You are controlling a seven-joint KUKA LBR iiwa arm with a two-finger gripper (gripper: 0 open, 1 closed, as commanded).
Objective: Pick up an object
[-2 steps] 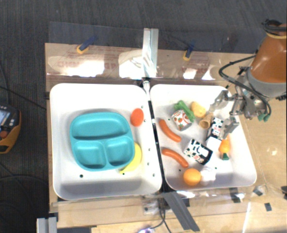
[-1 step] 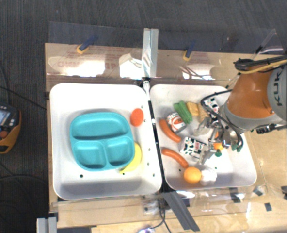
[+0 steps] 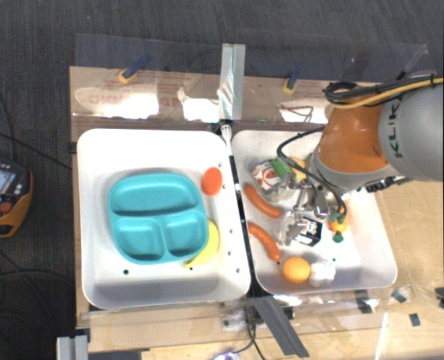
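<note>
My gripper (image 3: 300, 222) hangs low over the middle of the right bin (image 3: 372, 265), below the arm's orange band (image 3: 349, 141). Under it lies a small black and white object (image 3: 307, 235). Two orange sausage-shaped pieces lie to its left, one (image 3: 262, 201) higher and one (image 3: 265, 243) lower. An orange (image 3: 297, 270) sits just below the gripper, beside a white lump (image 3: 323, 273). A red and white can (image 3: 267, 175) and a green item (image 3: 283, 168) lie up-left of it. A small orange and green piece (image 3: 337, 223) lies to its right.
The left bin (image 3: 94, 276) holds a teal divided plate (image 3: 158, 216), a red-orange ball (image 3: 212, 180) and a yellow banana (image 3: 208, 247) under the plate's corner. A raised wall (image 3: 241, 223) separates the two bins. A handheld pendant (image 3: 1, 193) lies off the bench at far left.
</note>
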